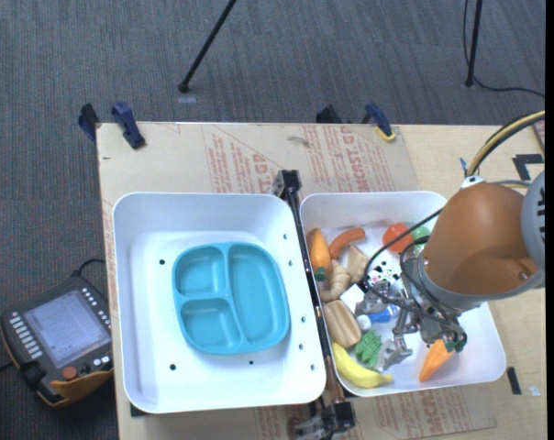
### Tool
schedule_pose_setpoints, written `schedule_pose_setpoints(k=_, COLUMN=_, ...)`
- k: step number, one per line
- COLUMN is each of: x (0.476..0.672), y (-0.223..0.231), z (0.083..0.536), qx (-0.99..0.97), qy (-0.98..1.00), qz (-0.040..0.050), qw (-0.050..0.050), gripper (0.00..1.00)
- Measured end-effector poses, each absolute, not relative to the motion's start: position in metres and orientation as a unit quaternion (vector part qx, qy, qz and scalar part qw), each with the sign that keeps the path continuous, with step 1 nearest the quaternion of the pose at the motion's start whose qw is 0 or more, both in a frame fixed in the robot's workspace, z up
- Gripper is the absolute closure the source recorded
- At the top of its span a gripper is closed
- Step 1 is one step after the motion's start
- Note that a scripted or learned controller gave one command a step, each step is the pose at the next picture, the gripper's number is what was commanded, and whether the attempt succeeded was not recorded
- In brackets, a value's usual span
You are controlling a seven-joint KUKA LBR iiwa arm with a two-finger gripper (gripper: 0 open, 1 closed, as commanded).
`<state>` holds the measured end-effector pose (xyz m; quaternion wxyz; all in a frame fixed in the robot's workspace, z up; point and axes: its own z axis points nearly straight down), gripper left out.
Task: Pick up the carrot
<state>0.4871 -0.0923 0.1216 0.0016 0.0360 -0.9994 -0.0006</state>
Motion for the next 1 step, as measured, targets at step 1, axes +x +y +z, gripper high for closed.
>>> schedule_pose_setpoints(k=1, x=0.4868, y=-0.0886, z=0.1312, qx=0.103, qy=-0.995, qz=-0.0005, qw=-0.001, gripper=0.0)
